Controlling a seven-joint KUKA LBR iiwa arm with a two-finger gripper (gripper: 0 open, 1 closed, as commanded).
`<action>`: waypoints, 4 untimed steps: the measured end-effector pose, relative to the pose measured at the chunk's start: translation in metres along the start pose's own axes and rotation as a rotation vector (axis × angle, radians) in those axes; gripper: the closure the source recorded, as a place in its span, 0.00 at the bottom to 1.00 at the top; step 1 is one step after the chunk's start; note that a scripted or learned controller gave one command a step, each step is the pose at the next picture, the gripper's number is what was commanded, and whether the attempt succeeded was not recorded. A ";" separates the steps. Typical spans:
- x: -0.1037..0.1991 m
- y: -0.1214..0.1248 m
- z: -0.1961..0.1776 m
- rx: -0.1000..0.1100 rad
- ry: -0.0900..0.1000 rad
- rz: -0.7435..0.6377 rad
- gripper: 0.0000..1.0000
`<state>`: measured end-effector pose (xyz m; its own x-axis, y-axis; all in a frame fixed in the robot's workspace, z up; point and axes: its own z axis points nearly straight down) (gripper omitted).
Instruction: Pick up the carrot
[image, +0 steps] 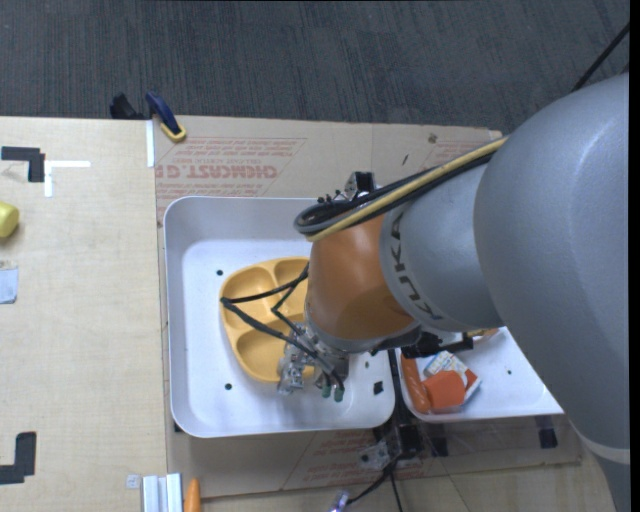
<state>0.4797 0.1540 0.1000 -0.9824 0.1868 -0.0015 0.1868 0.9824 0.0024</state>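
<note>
The carrot (412, 392) lies in the right bin (520, 392), to the right of the yellow plate (252, 300) and well apart from it, with a white and orange packet (448, 380) touching its far side. We see the gripper (310, 378) low over the plate's near right edge, inside the left bin (195, 330) that holds the plate; we cannot tell whether it is spread or closed. Nothing shows in its grasp. The grey and orange arm (480, 250) hangs over the plate's right part.

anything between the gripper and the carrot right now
The gripper hangs over the yellow divided plate in the left bin. The orange piece that may be the carrot lies in the right bin; the bins' adjoining walls stand between.
</note>
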 end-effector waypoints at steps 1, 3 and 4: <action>-0.013 -0.023 -0.027 -0.004 -0.004 0.069 1.00; 0.002 0.027 0.006 0.002 -0.011 -0.192 1.00; -0.002 0.039 0.006 0.006 -0.007 -0.414 1.00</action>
<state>0.4888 0.1920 0.0939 -0.9746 -0.2238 -0.0080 -0.2237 0.9746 -0.0055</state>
